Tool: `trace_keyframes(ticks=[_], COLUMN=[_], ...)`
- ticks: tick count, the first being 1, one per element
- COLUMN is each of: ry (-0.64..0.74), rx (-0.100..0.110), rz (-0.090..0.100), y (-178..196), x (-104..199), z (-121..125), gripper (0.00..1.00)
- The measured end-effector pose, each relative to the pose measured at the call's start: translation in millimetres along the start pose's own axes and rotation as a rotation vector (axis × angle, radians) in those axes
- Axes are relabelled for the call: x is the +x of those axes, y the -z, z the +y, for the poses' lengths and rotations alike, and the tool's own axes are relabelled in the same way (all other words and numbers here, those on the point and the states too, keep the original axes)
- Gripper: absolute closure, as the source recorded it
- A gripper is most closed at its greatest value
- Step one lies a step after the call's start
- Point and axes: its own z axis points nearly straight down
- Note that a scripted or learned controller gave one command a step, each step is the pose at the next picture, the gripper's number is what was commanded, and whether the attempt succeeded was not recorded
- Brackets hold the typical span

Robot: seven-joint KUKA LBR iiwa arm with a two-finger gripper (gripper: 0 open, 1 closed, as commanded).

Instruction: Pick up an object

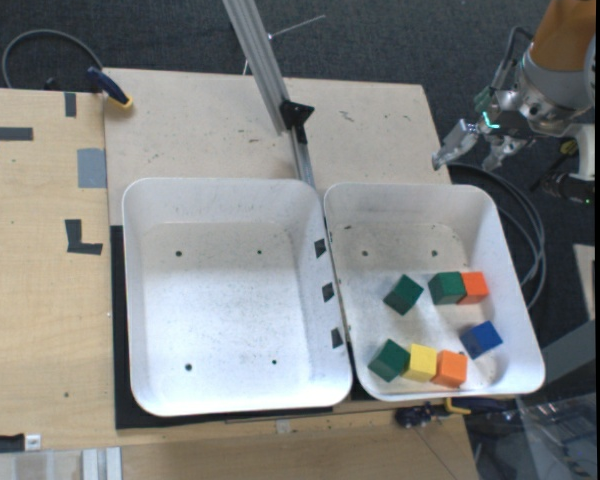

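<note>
The claw hangs spread and bare past the right bin's far corner, well apart from the blocks clustered near its front, so nothing is picked yet.

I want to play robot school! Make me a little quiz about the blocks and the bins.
1. True or false: all the blocks lie in the right bin.
2. How many green blocks are there?
3. Which block touches the yellow block on its right side? A) blue B) orange C) green

Key
1. True.
2. Three: and.
3. B, the orange block. The blue block sits apart, and the pincer hangs outside the bins, holding nothing.
</note>
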Motion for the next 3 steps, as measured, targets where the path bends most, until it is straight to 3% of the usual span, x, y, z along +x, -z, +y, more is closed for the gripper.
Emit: trace_keyframes(ticks=[1,3], ry=[0.001,0.001], rx=[-0.005,0.002], rz=[-0.002,-0.001], y=[4,-116], x=[0,-7], z=[1,-7], gripper=[0.00,0.00])
